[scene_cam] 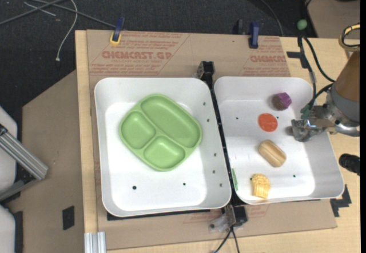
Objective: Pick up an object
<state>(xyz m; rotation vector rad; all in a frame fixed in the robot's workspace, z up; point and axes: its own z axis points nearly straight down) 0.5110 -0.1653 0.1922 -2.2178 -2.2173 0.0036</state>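
The likeliest pick seemed to me the small red-orange round thing (267,122), lying in the right-hand bin (320,186) a little right of the frame's middle, just left of the claw (301,129). Above and to its right sat a purple lump (281,100), below it a tan bread-roll shape (272,152), and lower still a yellow piece like corn (260,185) near the bin's bottom edge. The claw hung near the bin's right wall, clear of all four, with nothing in it; whether it was spread or pinched together I could not tell. My worry was that the red piece looked round and smooth, so a grip landing off-centre could squirt it sideways or roll it toward the purple lump. A reach from so near the wall might also clip the rim. The left bin (114,189), mid-left in frame, held only a green divided plate (160,132), far from trouble, on the cardboard-covered table (171,52).
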